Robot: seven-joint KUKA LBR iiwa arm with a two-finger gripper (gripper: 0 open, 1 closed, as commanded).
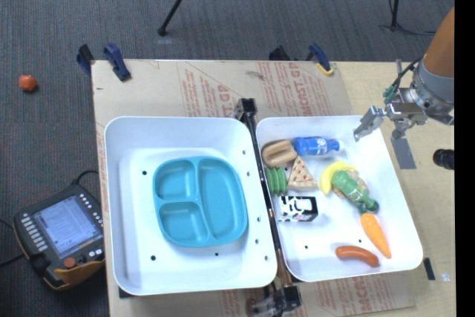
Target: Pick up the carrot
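Barely begun: carrot untouched in the right bin

Plainly the pick lies ahead. The carrot (376, 234) rests near the lower right corner of the right bin (404, 189), just above the sausage (357, 255). The gripper (386, 124) hovers over that bin's upper right rim, well apart from the carrot, jaws spread wide and holding nothing. Reaching down, closing and lifting all remain. Close neighbours crowd the approach: a green bottle (355, 189) and a banana (332, 174) sit just above the carrot's top. The blue tray (199, 201) in the left bin is no obstacle.
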